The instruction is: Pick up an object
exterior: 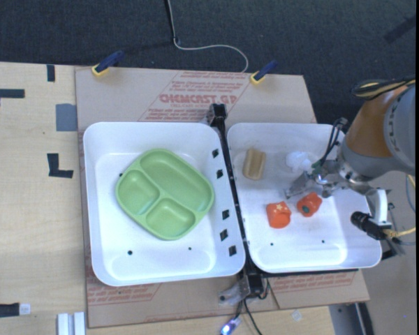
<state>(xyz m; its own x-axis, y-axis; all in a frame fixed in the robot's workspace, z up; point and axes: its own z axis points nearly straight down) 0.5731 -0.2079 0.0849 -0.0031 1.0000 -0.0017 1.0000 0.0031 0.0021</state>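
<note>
The right bin [335, 257] holds a tan block [254, 164] near its left wall. A pale, whitish object [298, 160] lies toward the back, and an orange-red piece [278, 215] lies in the middle. Just right of that piece is a red round object with a green spot [309, 204]. My gripper [304, 187] reaches in from the right and hangs low over the bin. It sits directly behind the red round object, very close to it or touching it. Nothing is visibly lifted.
A green divided plate [165, 193] lies in the left bin [101, 257]. A black divider with clips [227, 194] runs between the bins. The grey arm with its orange band [373, 128] covers the right bin's far right corner.
</note>
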